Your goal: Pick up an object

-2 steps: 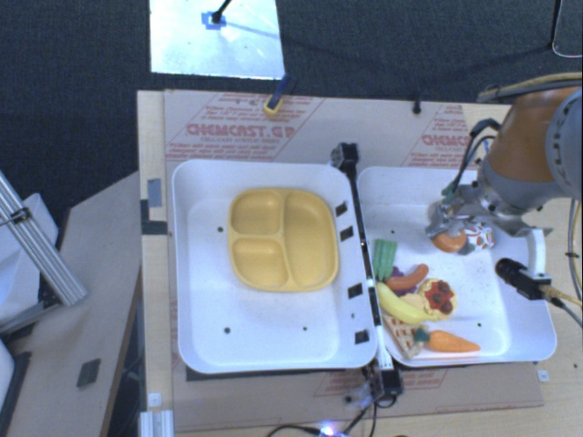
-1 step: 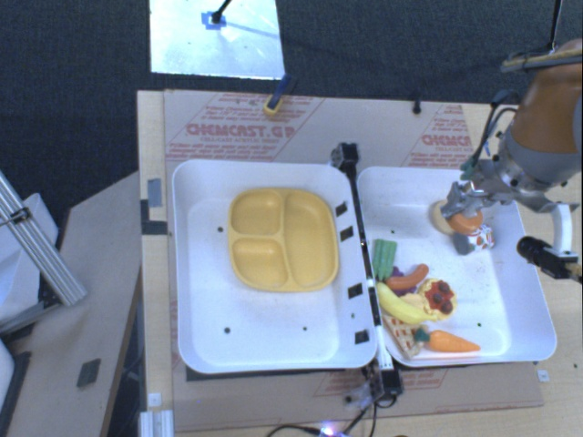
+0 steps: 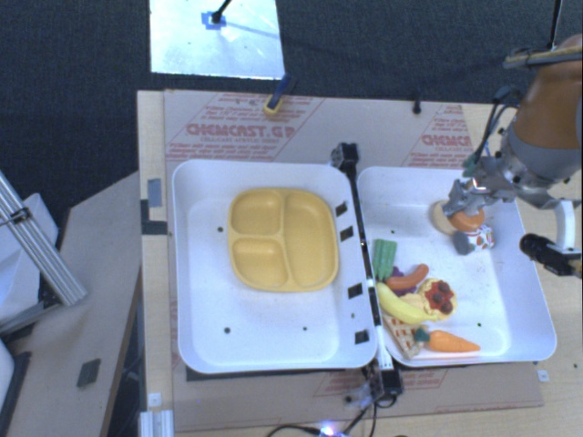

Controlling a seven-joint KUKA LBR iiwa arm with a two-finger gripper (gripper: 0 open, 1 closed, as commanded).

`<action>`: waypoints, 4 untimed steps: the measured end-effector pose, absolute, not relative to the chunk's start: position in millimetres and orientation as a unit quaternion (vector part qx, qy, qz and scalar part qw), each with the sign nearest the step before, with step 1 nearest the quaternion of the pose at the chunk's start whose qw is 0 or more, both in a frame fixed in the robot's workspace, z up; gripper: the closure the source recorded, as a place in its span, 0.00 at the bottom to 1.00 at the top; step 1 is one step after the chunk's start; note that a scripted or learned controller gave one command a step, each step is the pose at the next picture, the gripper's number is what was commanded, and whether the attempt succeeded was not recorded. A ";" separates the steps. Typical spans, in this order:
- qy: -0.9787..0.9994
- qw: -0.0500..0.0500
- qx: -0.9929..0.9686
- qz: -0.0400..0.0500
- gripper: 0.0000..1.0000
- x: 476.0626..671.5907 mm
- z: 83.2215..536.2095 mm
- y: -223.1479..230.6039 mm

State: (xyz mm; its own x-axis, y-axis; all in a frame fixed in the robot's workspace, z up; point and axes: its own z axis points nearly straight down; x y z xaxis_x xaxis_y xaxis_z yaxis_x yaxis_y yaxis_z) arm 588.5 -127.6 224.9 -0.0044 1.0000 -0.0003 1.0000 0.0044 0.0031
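From my screen the gripper hangs in the right bin, its fingers low over an orange-and-tan toy – pinched on it or merely beside it, I cannot tell – with the toy reaching leftward from them.

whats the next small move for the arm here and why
Probably a short straight lift, to test the grasp. The tool is down in the right bin, right at a small orange and white toy near the bin's far side. Whether the toy is actually gripped can't be told from here; the other toys lie apart, toward the near edge.
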 end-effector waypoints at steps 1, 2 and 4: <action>0.710 0.000 0.704 0.000 1.00 574.1 220.6 -77.7; 0.710 -0.001 0.704 0.000 1.00 543.3 213.7 -37.5; 0.709 0.000 0.705 0.001 1.00 533.9 221.2 -30.7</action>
